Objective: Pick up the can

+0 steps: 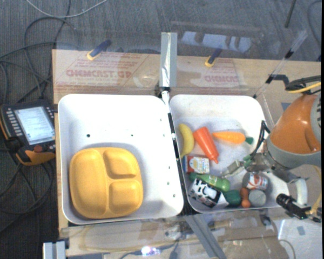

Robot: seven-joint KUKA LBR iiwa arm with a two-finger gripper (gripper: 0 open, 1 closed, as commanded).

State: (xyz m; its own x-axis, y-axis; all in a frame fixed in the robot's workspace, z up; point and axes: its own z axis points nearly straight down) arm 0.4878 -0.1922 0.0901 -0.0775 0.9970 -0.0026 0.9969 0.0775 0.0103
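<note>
Tool (247, 165) low in right bin (216, 102), just above can (257, 182); finger spread unclear, largely masked by wrist. Can partly covered, label unreadable.

robotics lab | teach pendant (27, 127) on carpet | loose cables (21, 53) | taped bench (146, 72)

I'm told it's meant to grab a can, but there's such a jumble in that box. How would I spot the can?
Look at the right-hand white bin, then at its near right corner, just under the orange-banded arm. The can lies there beside the gripper: a small silver cylinder with a red and white label. The things around it are toy foods in orange, yellow and green; it alone looks like shiny metal.
</note>
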